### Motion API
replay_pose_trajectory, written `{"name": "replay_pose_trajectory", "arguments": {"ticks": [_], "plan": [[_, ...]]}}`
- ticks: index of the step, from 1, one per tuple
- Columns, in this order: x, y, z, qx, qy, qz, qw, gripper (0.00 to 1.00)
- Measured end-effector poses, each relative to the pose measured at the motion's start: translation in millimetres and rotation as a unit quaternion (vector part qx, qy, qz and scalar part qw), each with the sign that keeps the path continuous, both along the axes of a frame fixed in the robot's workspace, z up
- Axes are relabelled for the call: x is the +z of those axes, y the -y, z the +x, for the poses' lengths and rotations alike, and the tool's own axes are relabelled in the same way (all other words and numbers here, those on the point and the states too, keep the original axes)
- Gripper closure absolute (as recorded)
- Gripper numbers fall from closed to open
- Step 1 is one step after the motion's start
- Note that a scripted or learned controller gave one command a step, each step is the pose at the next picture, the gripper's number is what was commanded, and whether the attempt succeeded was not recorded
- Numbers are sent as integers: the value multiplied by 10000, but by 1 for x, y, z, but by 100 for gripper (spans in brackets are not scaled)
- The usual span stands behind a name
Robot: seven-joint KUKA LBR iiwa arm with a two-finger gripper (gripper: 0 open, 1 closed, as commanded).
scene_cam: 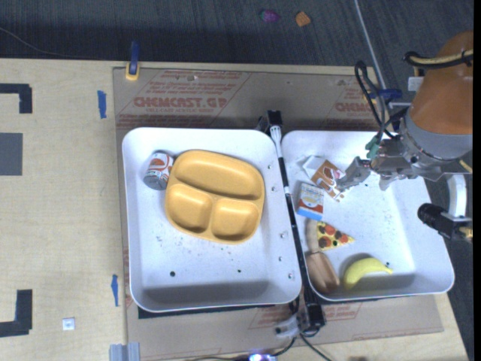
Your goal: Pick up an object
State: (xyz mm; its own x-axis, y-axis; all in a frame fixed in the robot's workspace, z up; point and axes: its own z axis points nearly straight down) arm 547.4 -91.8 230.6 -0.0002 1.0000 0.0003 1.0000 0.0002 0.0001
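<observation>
So far nothing is seen lifted: the gripper [347,180] is poised just beside a packet [326,174], its grip state impossible to tell. A banana [366,269] lies well below it, so grasp and lift are judged left.

The right bin [421,232] has bare floor in its middle and right. A banana [366,270], pizza slice [331,236] and small packets [316,186] crowd its left side.
</observation>
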Motion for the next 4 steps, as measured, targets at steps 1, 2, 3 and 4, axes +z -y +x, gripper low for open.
{"name": "replay_pose_trajectory", "arguments": {"ticks": [1, 2, 3, 4], "plan": [[-122, 5, -23, -5, -4, -1, 10000, 0], [-141, 5, -59, 0, 106, -9, 9999, 0], [-130, 7, -57, -3, 133, -33, 9999, 100], [-130, 8, -58, -4, 131, -34, 9999, 0]]}}
